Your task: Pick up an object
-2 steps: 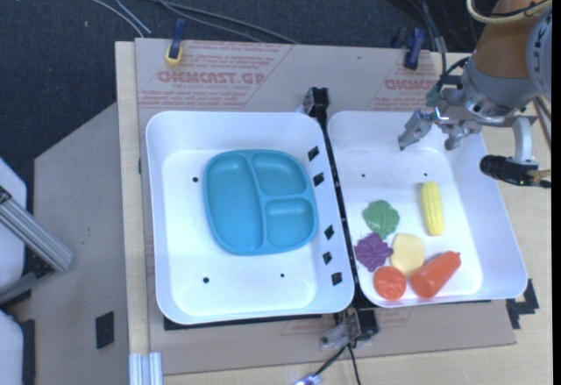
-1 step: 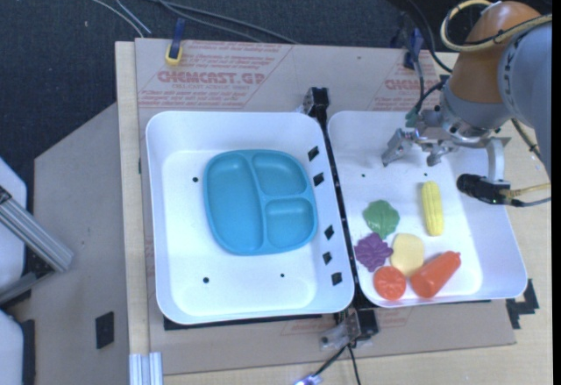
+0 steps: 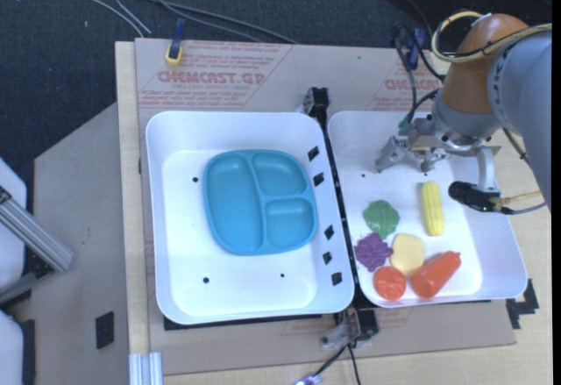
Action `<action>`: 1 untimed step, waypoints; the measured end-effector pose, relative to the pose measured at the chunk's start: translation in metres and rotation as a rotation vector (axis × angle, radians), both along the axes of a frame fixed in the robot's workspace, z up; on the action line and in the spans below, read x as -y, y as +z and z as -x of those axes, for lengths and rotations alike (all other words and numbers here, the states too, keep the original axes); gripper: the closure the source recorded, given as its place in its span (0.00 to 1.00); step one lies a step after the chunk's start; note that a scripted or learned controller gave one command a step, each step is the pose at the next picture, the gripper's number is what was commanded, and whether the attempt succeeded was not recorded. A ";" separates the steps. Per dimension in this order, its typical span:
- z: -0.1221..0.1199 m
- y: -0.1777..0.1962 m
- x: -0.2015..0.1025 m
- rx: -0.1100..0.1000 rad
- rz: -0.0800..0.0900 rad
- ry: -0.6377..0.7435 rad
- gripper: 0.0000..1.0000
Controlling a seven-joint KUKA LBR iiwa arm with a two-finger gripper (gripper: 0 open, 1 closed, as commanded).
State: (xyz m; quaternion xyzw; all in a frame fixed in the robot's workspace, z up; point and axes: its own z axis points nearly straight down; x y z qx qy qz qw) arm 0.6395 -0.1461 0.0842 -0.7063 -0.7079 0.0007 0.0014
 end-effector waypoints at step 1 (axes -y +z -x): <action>-0.001 0.013 0.000 0.003 0.000 0.001 1.00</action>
